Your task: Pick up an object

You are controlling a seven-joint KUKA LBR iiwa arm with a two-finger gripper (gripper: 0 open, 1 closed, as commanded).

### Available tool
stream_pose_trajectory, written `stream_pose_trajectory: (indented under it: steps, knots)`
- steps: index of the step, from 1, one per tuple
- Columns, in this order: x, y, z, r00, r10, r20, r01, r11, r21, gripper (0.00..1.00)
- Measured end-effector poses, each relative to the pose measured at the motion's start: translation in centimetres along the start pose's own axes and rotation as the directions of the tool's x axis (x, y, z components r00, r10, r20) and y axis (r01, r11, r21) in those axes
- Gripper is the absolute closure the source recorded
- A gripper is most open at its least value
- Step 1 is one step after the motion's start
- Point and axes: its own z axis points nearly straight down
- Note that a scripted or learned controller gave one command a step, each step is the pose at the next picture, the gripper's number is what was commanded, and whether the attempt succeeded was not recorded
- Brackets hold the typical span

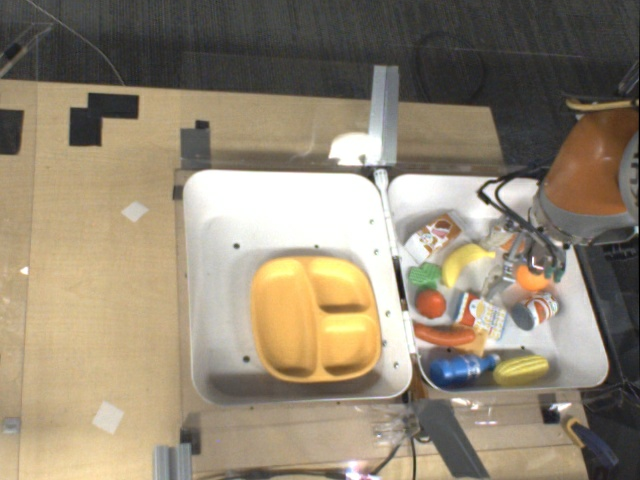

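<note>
The right bin (pixel 590 353) holds several toy foods. Among them are a white carton with a red label (pixel 435 236), a yellow banana (pixel 466 263), a green piece (pixel 425 276) and a red tomato (pixel 430 304). There is also a printed box (pixel 481 317), a red sausage (pixel 447 335), a blue bottle (pixel 457 369), a yellow piece (pixel 521 369), an orange ball (pixel 533 279) and a red-and-white can (pixel 533 311). My gripper (pixel 517 261) hangs low over the bin's right half, between the banana and the orange ball. Nothing shows clearly in its grasp.
The left bin (pixel 215 228) carries a yellow divided plate (pixel 315 316). A metal post (pixel 384 118) stands at the back between the bins. The arm's orange band (pixel 597 168) looms over the right bin's far right corner, with black cables (pixel 510 190) beside it.
</note>
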Motion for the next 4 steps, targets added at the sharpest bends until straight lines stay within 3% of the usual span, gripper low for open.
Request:
stream_pose_trajectory:
  steps: [1,2,3,4]
  knots:
    - [0.0,0.0,0.0,1.0,0.0,0.001,0.0,1.0,0.0,0.0]
    - [-5.3,1.9,0.1,0.987,0.158,0.002,-0.158,0.987,-0.001,0.0]
    - [-6.8,-0.7,0.3,0.969,0.245,-0.015,-0.245,0.97,0.004,0.0]
    - [1.9,-3.4,-7.7,0.972,0.236,0.006,-0.236,0.972,0.0,0.0]
